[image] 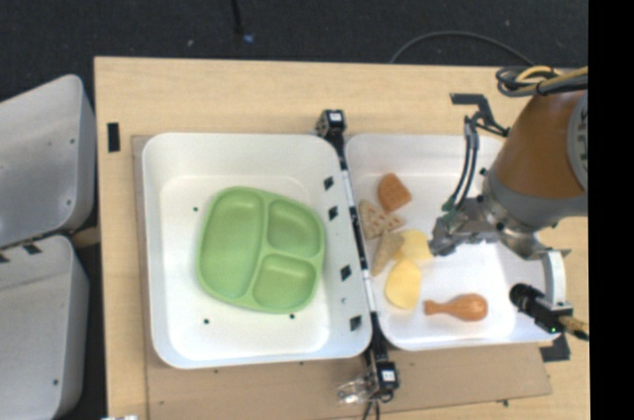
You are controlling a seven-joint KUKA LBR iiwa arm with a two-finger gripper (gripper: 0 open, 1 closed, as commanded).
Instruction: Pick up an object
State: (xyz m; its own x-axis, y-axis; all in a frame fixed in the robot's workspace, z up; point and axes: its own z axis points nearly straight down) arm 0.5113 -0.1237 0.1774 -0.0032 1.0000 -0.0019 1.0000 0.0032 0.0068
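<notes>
So the arm (540,151) comes in from the right, big orange band on it, and the gripper (443,240) is down inside the right bin (436,149). Honestly can't tell how the fingers are set, they're just a dark clump from this angle, and I can't make out anything between them

Stuff in that bin, going by where the fingers are: a pale yellow chunk (415,247) sits just left of the tips, looks like it's touching or close to it. A bigger yellow potato-looking piece (402,285) is a bit further, below and to the left. The brown drumstick (459,308) lies below the fingers, near the bin's front edge, thin end pointing left. A tan cracker-looking thing (377,221) is further left, up against the wall between the bins, and an orange-brown block (393,193) is up and to the left

Way off to the left of the gripper, the left bin (168,329) has a green divided plate (260,250) lying flat in the middle. Both bins sit on a wooden bench (218,96), and a black cable (441,42) curls over its back edge
</notes>
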